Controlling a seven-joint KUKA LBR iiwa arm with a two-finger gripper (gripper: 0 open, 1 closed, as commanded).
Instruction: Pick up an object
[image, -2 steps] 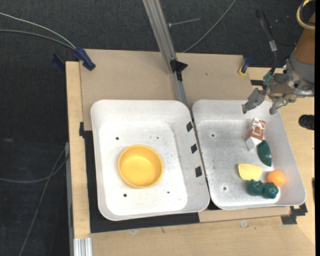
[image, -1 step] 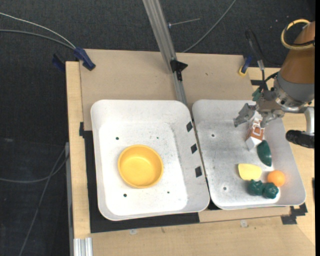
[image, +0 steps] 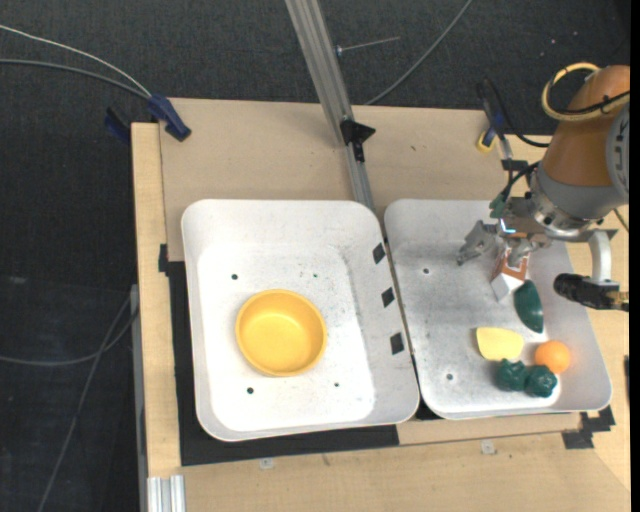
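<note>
Overhead, the arm (image: 590, 130) reached in from the right and hung over the upper part of the right bin (image: 440, 300). Its hand (image: 497, 245) sat low there, with one grey finger (image: 472, 243) sticking out to the left. Whether the fingers stood apart or together I could not tell, since the wrist hid most of them. A small red-and-white piece (image: 512, 266) showed just beneath the hand, touching or nearly touching it, but I could not see it gripped.

Below that lay a dark green object (image: 529, 306), tilted, near the bin's right wall. Further down sat a yellow wedge (image: 498, 343), an orange ball (image: 552, 356) just beside it, and a lumpy green thing (image: 526, 379) close under both.

The left bin (image: 290, 240) held a yellow bowl (image: 281, 331), upright, toward its lower left. Both bins rested side by side on the tan surface (image: 260, 150).
</note>
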